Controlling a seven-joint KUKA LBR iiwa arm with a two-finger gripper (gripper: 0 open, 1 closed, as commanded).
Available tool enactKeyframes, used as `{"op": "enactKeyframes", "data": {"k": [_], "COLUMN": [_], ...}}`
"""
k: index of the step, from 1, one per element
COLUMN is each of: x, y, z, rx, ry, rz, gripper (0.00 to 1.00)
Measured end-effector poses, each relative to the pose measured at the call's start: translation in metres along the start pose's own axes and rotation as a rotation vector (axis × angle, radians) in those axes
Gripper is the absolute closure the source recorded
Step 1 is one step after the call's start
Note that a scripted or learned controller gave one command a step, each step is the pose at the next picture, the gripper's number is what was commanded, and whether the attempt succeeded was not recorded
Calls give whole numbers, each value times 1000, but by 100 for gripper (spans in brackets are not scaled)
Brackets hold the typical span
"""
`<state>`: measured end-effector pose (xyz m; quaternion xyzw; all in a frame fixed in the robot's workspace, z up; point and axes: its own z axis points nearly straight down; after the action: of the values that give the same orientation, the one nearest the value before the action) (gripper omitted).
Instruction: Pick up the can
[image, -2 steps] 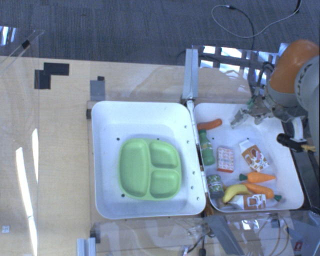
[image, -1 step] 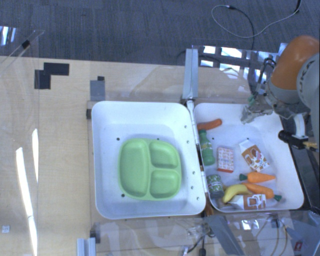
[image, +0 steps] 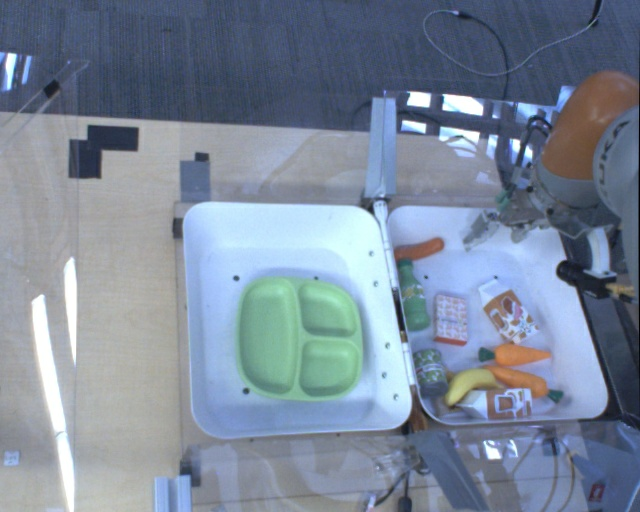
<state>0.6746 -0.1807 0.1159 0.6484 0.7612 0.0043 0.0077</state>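
1. Gripper over right bin's far edge, fingers apart, clamped on nothing.
2. Can upright at near left of right bin, just left of banana.

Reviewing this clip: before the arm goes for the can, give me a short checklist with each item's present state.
1. Can located: ok. The can sits in the right bin, near its front left corner.
2. Can free of the claw: ok. The claw hangs over the bin's far edge, well apart from the can.
3. Claw empty: cannot tell; its tips are too small to read.
4. Room around the can: not ok. The banana lies right beside it and the green bottle is just behind it.
5. Can upright: cannot tell from this slanted view.
6. Path from claw to can: ok; only low items lie between.
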Motion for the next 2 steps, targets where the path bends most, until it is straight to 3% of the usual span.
{"op": "enactKeyframes", "data": {"k": [1,2], "x": [-18,16], "y": [-4,-19], "z": [18,28], "rx": [7,9], "ry": [8,4], "rz": [112,53], "gripper": [0,0]}}
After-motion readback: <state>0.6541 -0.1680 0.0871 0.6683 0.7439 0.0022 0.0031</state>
